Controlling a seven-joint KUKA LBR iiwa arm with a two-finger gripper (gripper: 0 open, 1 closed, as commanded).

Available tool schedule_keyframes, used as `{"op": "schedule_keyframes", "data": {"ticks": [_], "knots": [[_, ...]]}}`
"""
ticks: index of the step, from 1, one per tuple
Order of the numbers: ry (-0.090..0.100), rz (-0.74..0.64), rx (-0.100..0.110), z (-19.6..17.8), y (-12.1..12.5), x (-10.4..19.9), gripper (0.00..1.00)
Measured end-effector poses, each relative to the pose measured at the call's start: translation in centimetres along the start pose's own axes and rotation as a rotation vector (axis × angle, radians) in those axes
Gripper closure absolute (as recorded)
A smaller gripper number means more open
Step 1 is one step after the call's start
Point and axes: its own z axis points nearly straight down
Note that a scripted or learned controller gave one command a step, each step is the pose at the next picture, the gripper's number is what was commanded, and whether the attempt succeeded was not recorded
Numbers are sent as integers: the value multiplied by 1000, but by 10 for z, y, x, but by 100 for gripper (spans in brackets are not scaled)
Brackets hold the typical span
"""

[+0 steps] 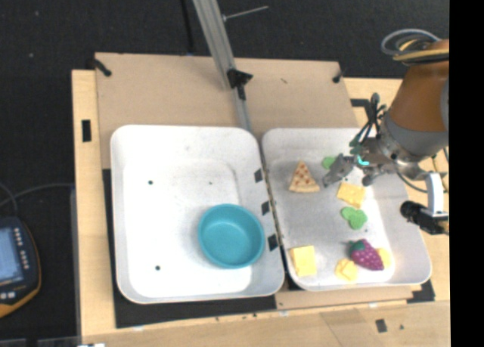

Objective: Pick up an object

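Observation:
My gripper (352,175) hangs over the right bin (408,221), near its upper middle. It is open, with one grey finger (333,175) to the left and the other to the right. A yellow wedge (351,194) lies just below the fingertips, not between them. A small green piece (329,162) sits by the left finger. Left of it lies a tan waffle-like triangle (303,178). Lower in the bin are a green lump (354,218), purple grapes (367,255), a yellow block (304,260) and a small yellow piece (345,268).
The left bin (151,187) holds a blue bowl (231,235) near its lower right corner. A grey metal pole (215,32) slants in from the top to the gap between the bins. The arm's orange band (420,103) is at the right edge.

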Motion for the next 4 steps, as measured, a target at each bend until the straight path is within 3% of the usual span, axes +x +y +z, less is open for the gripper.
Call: {"op": "schedule_keyframes", "data": {"ticks": [2,3,4], "knots": [[-2,4,5,88,8,-1,0],[-3,5,3,104,8,-3,0],[-2,9,-1,92,9,-3,100]]}}
